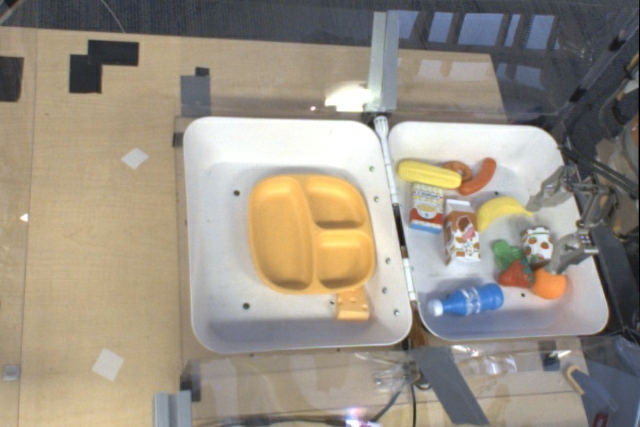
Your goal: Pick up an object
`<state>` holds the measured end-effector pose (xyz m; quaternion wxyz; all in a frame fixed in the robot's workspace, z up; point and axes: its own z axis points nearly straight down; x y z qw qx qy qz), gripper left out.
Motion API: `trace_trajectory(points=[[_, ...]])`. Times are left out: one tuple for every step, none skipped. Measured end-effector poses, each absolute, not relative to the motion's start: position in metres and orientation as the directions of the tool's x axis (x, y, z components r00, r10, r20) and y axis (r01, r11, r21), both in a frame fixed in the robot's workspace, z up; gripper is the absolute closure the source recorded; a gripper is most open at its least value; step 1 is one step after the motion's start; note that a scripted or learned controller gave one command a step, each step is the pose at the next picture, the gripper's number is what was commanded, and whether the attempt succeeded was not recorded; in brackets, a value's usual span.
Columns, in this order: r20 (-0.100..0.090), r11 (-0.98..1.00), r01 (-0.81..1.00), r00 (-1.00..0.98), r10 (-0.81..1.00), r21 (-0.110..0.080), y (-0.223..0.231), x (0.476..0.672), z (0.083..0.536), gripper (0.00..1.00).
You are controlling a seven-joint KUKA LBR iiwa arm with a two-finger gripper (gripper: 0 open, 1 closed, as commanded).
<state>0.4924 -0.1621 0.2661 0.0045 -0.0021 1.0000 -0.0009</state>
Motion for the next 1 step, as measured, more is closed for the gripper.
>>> trace_trajectory(points=[[-0.007, 0.999, 0.044, -0.999, 0.044, 0.000, -0.1311, 0.5240, 0.2317, 0.00]])
